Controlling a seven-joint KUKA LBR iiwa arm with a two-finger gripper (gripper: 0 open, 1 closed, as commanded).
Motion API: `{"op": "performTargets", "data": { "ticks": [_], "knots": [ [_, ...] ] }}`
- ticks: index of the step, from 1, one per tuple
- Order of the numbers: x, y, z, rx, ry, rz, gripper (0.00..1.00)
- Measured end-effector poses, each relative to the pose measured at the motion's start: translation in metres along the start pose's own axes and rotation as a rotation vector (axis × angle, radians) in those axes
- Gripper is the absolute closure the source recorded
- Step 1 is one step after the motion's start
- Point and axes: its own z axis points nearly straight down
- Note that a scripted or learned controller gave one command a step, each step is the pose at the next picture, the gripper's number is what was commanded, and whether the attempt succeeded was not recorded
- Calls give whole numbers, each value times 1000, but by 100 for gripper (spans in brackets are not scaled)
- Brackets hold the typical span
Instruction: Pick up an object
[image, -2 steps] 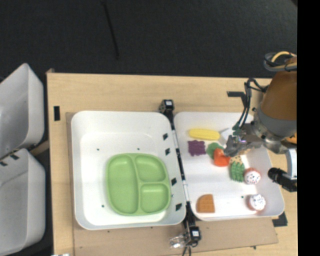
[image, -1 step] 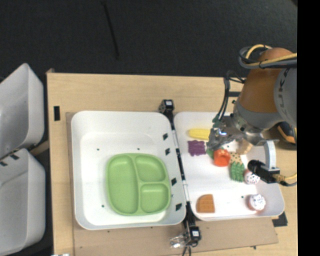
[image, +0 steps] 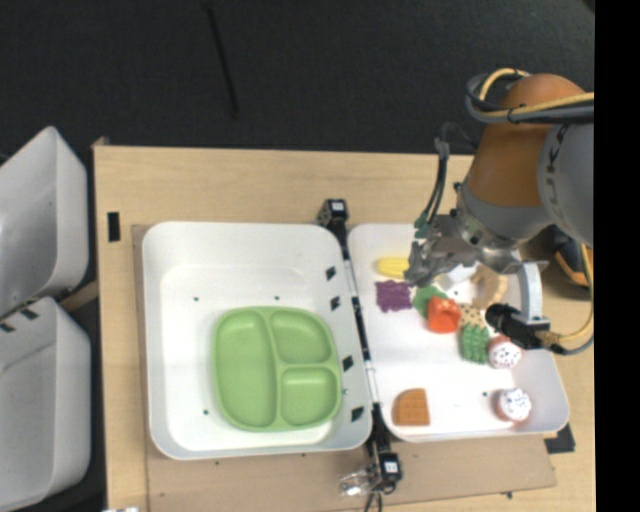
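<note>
Camera view shows the tool (image: 428, 262) low over the yellow toy (image: 392, 267) at right of frame, its grip too hidden to tell, so next it must close and lift.

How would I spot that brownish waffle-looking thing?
Look in the right-hand shallow white bin, at its near-left corner. The flat, square, orange-brown waffle-like piece lies alone there; unlike the colourful toys clustered farther back, it is flat and brown.
</note>
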Motion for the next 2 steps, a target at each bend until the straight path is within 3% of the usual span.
{"op": "performTargets", "data": {
  "ticks": [2],
  "knots": [
    [3,-8,9,3,-1,0,100]
  ]
}}
